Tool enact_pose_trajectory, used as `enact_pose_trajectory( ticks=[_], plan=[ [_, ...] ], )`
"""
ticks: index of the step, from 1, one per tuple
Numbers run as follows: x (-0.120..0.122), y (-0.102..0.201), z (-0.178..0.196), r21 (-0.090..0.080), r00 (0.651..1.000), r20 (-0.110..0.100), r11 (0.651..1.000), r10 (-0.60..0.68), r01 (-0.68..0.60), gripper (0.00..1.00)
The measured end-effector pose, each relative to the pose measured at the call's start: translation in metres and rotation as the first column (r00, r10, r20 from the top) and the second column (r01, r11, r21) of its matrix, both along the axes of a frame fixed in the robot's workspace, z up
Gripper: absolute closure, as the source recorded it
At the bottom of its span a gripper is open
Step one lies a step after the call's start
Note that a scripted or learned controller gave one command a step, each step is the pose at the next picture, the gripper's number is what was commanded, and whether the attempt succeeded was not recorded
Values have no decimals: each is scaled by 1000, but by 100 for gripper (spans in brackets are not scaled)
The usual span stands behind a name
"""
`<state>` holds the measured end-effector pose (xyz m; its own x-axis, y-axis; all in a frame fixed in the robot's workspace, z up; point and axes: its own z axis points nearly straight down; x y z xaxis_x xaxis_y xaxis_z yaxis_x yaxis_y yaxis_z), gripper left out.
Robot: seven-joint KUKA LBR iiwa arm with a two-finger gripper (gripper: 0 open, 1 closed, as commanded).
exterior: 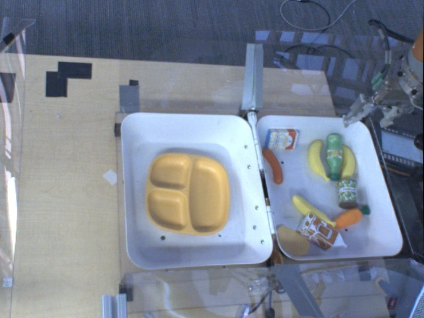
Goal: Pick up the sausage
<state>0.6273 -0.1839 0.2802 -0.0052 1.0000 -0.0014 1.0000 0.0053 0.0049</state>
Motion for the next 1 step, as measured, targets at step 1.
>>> enact_pose_trajectory(
  ticks=[1],
  plan=[
    [43,60,-81,1,999,-1,999,-45,45,0]
  ],
)
